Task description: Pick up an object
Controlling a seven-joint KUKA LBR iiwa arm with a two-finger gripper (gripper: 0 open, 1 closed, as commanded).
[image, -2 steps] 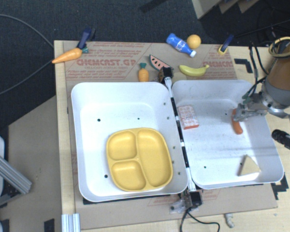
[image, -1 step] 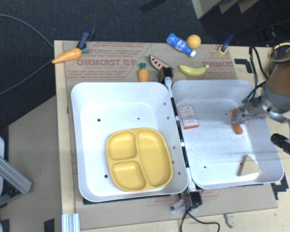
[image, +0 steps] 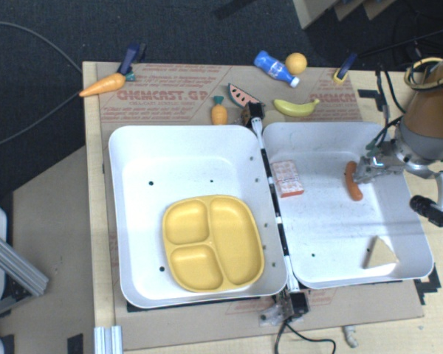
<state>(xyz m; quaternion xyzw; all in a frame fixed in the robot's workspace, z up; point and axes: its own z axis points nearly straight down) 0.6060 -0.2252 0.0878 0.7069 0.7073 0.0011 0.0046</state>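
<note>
Right bin point(image: 332, 135): most of the floor is bare. A pale wedge point(image: 381, 254) lies near the front right corner, and a small printed packet point(image: 287, 178) lies close to the dividing wall. The left bin point(image: 133, 153) is taken up largely by a yellow divided plate point(image: 211, 242), with free floor along its rear. The gripper point(image: 371, 167) hangs low over the right bin's far right side, directly beside an orange sausage point(image: 351, 181); contact uncertain. Its opening cannot be judged from this angle, and no object is seen in its grasp.
</note>
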